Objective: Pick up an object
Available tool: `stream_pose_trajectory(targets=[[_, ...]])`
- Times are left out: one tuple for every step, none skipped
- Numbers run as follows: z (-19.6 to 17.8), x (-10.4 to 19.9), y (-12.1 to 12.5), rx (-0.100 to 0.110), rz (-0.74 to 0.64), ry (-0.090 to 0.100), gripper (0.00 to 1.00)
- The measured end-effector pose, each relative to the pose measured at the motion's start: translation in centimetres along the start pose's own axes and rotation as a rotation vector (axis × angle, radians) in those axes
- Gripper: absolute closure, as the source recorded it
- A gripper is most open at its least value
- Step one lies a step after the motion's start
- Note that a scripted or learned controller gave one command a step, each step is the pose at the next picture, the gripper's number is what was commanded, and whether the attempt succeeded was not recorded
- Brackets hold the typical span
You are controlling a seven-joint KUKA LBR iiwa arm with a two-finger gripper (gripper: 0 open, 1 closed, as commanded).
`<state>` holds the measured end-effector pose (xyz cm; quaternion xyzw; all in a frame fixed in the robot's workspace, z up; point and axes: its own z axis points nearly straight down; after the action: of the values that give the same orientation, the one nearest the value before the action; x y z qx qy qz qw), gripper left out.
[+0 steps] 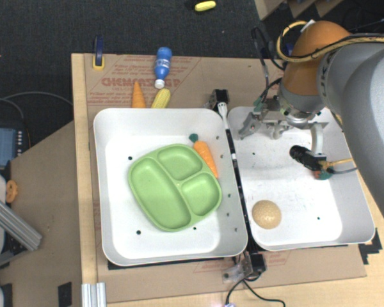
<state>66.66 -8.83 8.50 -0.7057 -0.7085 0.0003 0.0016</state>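
The robot's hand (267,124) hangs with spread, empty fingers at the right bin's top, and the round tan ball (267,213) lies toward 6 o'clock.

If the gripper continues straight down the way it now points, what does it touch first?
Probably the bare floor of the right white bin near its far edge. The gripper hangs there, apart from the round tan bread roll; depth is unclear.
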Motion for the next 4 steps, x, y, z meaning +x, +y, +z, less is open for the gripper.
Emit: stream_pose_trajectory(targets=[[0.0,-0.3,0.0,0.0,0.003,-0.001,0.0],[-0.1,-0.5,0.0,-0.002,0.004,-0.001,0.0],[-1.2,-0.5,0.1,-0.005,0.003,-0.002,1.0],[-1.2,-0.5,0.0,-0.004,0.003,-0.002,0.0]])
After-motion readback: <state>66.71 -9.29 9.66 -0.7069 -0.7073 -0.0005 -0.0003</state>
